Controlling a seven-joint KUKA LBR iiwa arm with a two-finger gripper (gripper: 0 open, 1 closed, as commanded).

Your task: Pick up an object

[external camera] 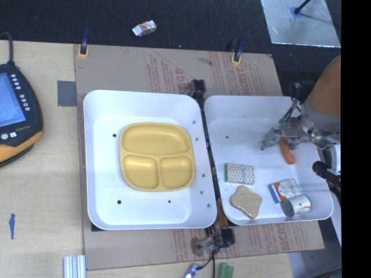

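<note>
The end effector (pixel 277 136) hung over the right bin (pixel 243 106) at about two o'clock of that bin, its arm (pixel 326 94) coming in from three o'clock. Its two thin fingers (pixel 268 142) were spread apart and released, with nothing between them. Just at four o'clock of the fingertips lay a small orange carrot-like piece (pixel 287 153), close beside the end effector but not gripped.

Toward six o'clock in the same bin sat a patterned green-and-white square (pixel 239 173), and below it a tan bread-shaped slice (pixel 246 201). At five o'clock of the bin lay a small red-and-blue packet (pixel 282 188) touching a silver can (pixel 296 205) on its side.

The left bin (pixel 98 155) held a yellow divided tray (pixel 156 156) near its centre. On the desk (pixel 40 213) at nine o'clock lay a teach pendant (pixel 14 117) with an orange rim.
</note>
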